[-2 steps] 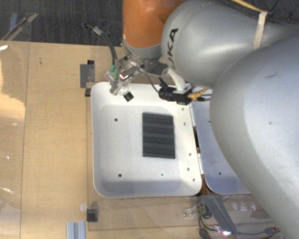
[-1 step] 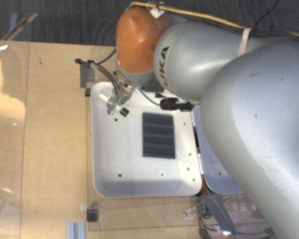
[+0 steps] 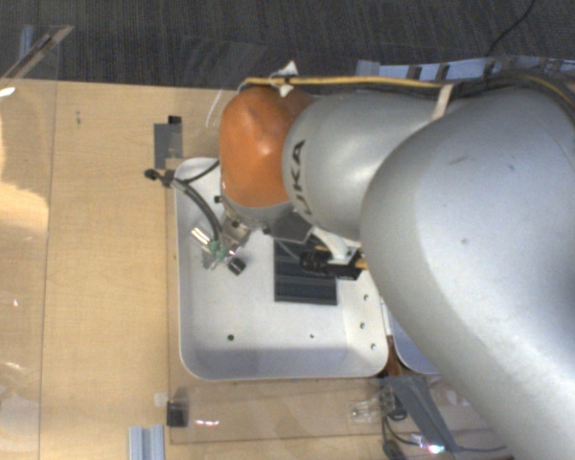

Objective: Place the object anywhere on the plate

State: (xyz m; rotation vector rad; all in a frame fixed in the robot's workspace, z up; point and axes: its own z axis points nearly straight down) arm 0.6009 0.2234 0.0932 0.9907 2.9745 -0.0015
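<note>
A small object with a green part (image 3: pixel 214 248) is seen right at the tips of the gripper (image 3: pixel 222 254), but whether it is held cannot be told. A dark ribbed plate (image 3: pixel 303 281) lies beside the gripper in the white bin (image 3: pixel 268 357). Placing is judged still undone.

White bin (image 3: pixel 268 357), orange-banded grey arm (image 3: pixel 441 209)
</note>
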